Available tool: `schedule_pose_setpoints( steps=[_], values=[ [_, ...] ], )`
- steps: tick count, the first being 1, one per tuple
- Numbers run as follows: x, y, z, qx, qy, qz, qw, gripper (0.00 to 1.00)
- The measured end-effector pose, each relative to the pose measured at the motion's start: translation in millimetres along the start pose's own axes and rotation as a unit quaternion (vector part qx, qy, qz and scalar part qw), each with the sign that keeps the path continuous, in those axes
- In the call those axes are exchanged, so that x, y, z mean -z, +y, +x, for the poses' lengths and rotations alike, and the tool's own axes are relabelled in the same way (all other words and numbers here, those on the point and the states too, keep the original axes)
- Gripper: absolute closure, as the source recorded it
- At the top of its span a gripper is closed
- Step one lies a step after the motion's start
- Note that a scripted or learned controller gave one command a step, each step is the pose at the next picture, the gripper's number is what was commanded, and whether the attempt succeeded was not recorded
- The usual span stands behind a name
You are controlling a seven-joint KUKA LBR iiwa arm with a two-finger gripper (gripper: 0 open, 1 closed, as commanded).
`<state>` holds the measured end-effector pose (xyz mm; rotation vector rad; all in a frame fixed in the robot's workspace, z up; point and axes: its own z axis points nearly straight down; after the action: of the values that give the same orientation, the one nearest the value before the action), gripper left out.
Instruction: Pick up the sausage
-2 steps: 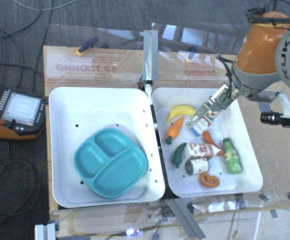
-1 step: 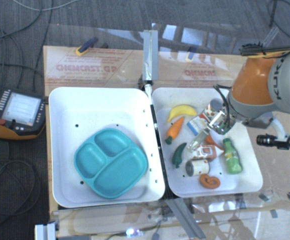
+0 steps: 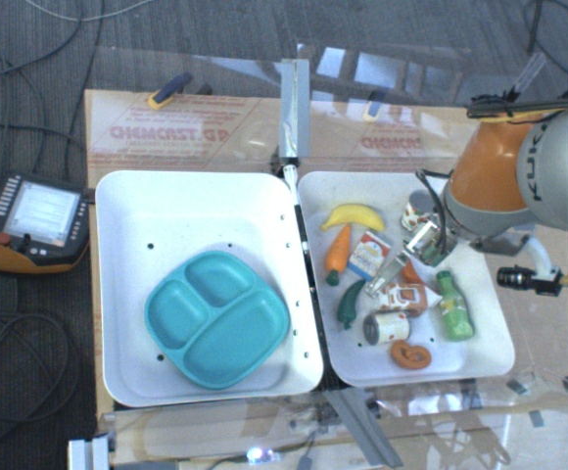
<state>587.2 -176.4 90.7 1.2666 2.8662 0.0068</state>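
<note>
From my remote seat, the nearest item in the right bin (image 3: 499, 360) is an orange-brown ring-shaped piece (image 3: 410, 355) by the near wall. Just beyond it lies a small can (image 3: 387, 327) on its side, with a green bottle (image 3: 453, 306) to its right and a dark green vegetable (image 3: 350, 302) to its left. The sausage (image 3: 407, 298), reddish-brown, lies between the can and the gripper (image 3: 384, 280), partly covered by the tool. I see the gripper low over the sausage's left end, but I cannot tell how it is set or whether it has anything. Farther back sit a small carton (image 3: 366, 254), a carrot (image 3: 337, 251) and a banana (image 3: 353, 216). The arm (image 3: 504, 179) comes in from the right. In the left bin (image 3: 127, 213) a teal divided plate (image 3: 217, 318) rests toward the near side.
</note>
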Motion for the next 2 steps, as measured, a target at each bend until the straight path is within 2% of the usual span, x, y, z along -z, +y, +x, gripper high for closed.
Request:
schedule_pose_setpoints(
  steps=[1,2],
  values=[
    [9,2,1,0.0,0.004,-0.001,1.0,1.0],
    [102,41,32,0.181,0.003,0.003,0.9835,1.0]
  ],
)
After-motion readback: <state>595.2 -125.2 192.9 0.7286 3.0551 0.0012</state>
